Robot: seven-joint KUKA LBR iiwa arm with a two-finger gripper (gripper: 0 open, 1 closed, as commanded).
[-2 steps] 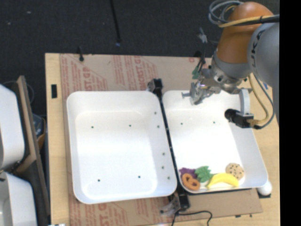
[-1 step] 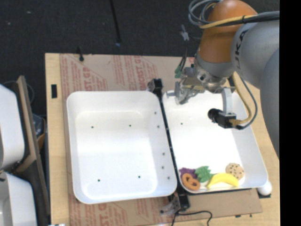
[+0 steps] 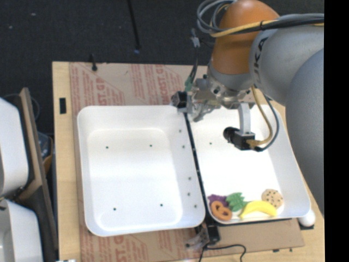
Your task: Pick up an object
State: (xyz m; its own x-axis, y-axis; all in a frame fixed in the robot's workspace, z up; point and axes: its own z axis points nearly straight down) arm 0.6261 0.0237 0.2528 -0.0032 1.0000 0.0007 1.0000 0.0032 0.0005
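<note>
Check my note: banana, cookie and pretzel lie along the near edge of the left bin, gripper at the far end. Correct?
No: the camera view shows the banana, cookie and pretzel along the near edge of the right bin, not the left. The gripper is at the far end, as noted.

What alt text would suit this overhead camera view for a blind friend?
A grey robot arm with an orange band hangs its gripper over the far inner corner of the right white bin; a toy banana, cookie, pretzel and green leafy piece cluster along that bin's near edge.
</note>
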